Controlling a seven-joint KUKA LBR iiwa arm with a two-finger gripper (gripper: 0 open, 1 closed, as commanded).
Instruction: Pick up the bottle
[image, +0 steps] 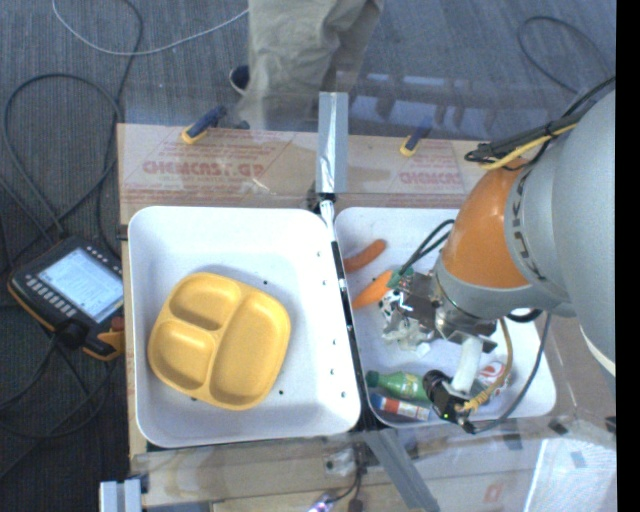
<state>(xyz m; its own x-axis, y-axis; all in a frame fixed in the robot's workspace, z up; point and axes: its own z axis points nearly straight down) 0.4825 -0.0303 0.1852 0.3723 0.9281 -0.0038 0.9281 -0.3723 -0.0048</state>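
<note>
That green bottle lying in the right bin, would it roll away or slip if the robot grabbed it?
The green bottle lies on its side, so a nudge may roll it. It looks small and probably light. Its surface seems smooth, so it could slip.

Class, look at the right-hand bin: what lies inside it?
Inside the right bin lie two orange carrots, a green bottle and a red-capped item along the near wall. The arm covers the bin's middle, so anything beneath it is hidden.
</note>
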